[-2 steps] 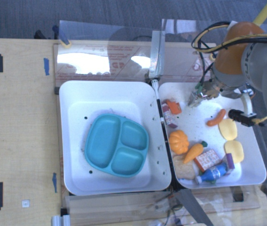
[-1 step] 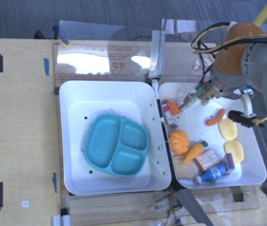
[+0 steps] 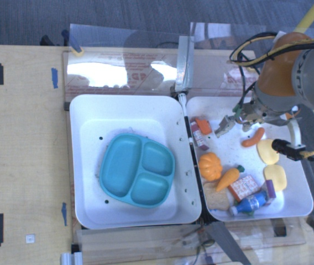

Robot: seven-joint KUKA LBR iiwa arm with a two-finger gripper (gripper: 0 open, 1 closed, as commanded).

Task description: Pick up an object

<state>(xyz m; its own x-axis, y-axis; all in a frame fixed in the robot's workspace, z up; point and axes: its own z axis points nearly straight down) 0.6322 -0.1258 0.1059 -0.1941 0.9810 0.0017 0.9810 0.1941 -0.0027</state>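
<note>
Overhead slanted view of both bins

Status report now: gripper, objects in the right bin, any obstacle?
Gripper over right bin, near its back wall, nothing held. Toy sausage close beside it, toy pumpkin and carrot lower. Objects crowded.

**Wooden bench carried two white bins**

The bench was pale wood, with black marks near its nine o'clock edge and bits of blue tape beside the bins. Two shallow white bins sat directly on it, side by side and touching along their inner rims. The left bin lay near the middle of the bench; the right bin lay toward three o'clock. At twelve o'clock, just behind both bins, stood a clear plastic panel with a metal upright at its middle, above the seam between the bins.
</note>
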